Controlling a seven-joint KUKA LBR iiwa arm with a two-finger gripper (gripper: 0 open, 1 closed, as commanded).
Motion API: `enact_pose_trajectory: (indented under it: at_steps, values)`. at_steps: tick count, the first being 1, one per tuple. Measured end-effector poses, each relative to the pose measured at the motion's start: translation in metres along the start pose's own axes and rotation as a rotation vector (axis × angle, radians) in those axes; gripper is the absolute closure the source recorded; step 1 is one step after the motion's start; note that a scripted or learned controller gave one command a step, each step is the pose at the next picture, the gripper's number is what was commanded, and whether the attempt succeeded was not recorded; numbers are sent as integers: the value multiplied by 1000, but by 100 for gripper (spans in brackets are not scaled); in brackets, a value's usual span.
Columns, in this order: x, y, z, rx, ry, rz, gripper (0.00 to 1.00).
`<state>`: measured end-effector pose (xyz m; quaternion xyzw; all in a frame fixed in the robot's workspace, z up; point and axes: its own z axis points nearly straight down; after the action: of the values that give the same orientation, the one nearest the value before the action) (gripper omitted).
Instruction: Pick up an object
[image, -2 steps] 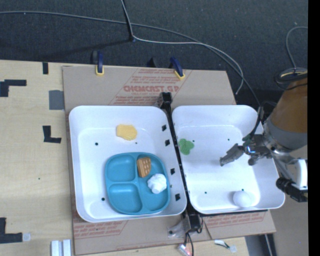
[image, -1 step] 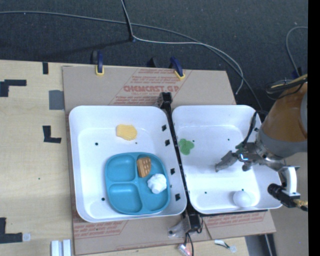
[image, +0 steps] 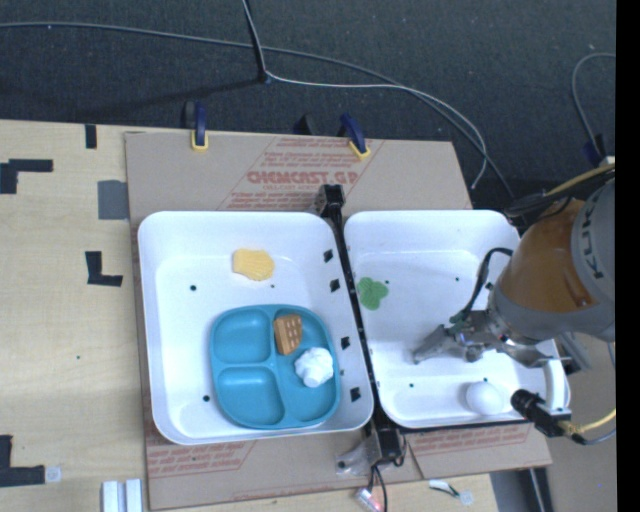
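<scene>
The fingers (image: 425, 348) are being held low over the floor of the right bin (image: 430, 232), near its middle and toward its front edge. They are being shown as a grey pointed shape reaching left from the wrist; whether they are parted or closed cannot be told, and nothing is being seen between them.

Behind them, the arm (image: 545, 275) is being brought in over the bin's right edge, its orange band lying above the wrist.

In the same bin, a green piece (image: 372, 292) is lying near the left wall, apart from the fingers and further back. A white ball (image: 484, 397) is lying close to the front edge, toward the right front corner, near the wrist but not touched by the fingers.

In the left bin (image: 165, 300), a blue tray (image: 240, 385) is sitting toward the front edge. A brown piece (image: 288, 333) is lying in its back right compartment and a white lump (image: 315, 366) is resting just in front of that. A yellow piece (image: 253, 264) is lying on the bin floor behind the tray.

The step in hand is judged to be the approach: no object is being gripped yet. For the next move, the fingers are needing to be set over one object, probably the green piece or the white ball, lowered around it, and closed.
</scene>
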<state>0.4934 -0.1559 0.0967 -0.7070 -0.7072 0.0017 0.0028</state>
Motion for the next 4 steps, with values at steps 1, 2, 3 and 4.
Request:
enact_pose_trajectory:
  at_steps: [1, 2, 3, 4]
  values:
    - [0, 1, -13, -5, -1, 0, 100]
    - [-9, 6, -69, -11, -3, 0, 100]
    - [-11, 8, -111, -9, -2, 0, 100]
    - [-11, 8, -137, -8, -2, 0, 100]
